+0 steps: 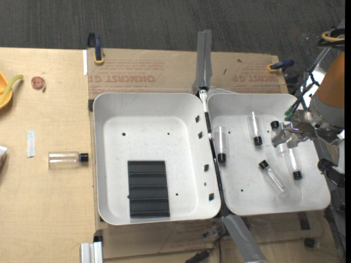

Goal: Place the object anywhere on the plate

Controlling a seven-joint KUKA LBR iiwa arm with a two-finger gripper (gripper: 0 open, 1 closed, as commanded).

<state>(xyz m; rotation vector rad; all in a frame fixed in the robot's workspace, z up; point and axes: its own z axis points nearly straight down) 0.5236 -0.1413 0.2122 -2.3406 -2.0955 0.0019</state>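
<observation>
the gripper (288, 137) hovers low at the right side of the frame, over the right bin (236, 106); whether anything sits in its grasp cannot be told. four clear vials with black caps lie scattered there, one (220, 143) by the divider, another (292, 163) just below the gripper. the dark ridged plate (148, 189) lies in the lower part of the left bin (109, 114), well apart. the round, slick vials may roll or slip from a pinch, and crossing the divider risks a drop.

Four clear vials (220, 143) with black caps lie scattered in the right bin. The dark ribbed plate (148, 188) sits flat in the left one.
</observation>
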